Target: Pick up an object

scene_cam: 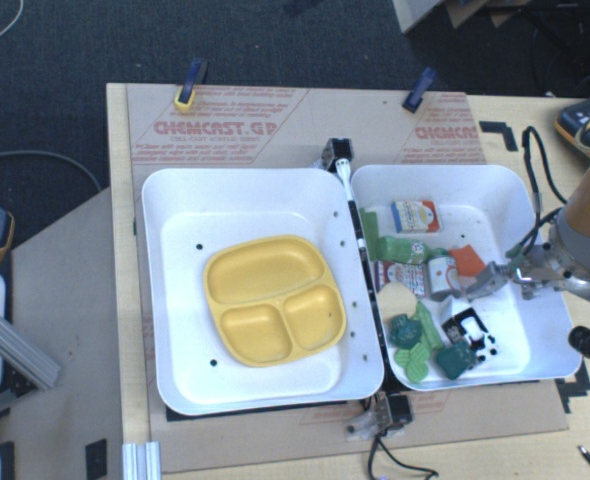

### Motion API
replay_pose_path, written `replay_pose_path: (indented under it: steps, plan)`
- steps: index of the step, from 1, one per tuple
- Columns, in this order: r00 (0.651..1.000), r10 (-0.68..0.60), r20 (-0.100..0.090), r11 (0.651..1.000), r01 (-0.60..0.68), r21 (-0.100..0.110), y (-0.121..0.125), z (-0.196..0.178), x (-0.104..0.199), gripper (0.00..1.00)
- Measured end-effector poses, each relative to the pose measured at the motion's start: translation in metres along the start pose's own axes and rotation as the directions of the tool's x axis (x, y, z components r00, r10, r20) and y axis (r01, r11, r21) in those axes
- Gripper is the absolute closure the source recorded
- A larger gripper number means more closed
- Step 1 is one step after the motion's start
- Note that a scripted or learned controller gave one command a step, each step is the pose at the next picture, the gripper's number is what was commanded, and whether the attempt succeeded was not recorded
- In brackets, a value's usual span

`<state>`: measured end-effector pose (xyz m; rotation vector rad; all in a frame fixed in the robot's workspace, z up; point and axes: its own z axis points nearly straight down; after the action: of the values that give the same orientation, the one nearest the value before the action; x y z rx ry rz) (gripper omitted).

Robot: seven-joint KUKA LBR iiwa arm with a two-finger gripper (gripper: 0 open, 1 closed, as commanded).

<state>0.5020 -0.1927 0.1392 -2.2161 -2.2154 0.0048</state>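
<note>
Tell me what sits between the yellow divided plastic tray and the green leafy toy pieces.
In the camera view, between yellow divided plastic tray and green leafy toy pieces lie the bins' adjoining white rims.

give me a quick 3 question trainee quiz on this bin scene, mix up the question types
1. True or false: the yellow tray lies in the left bin.
2. Multiple choice: how many compartments does the yellow tray have? A) two B) three C) five
3. Fill in: the gripper is over the ____ bin, near the orange block.

Key: 1 true. 2 B. 3 right; it sits over the right bin among the small items, such as the green toy.
</note>
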Motion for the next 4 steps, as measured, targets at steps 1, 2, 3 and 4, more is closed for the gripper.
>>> replay_pose_path:
  steps: [1, 2, 3, 4]
  plan:
    - [1.0, 0.0, 0.001, 1.0, 0.0, -0.003, 0.0, 0.053, 0.001, 0.0]
    - [1.0, 0.001, 0.005, 1.0, -0.001, -0.01, 0.001, 0.04, 0.0, 1.0]
    - [1.0, -0.002, 0.007, 1.0, 0.002, -0.015, 0.008, -0.021, 0.004, 1.0]
    - [1.0, -0.001, 0.007, 1.0, 0.001, -0.016, 0.018, -0.072, -0.001, 1.0]
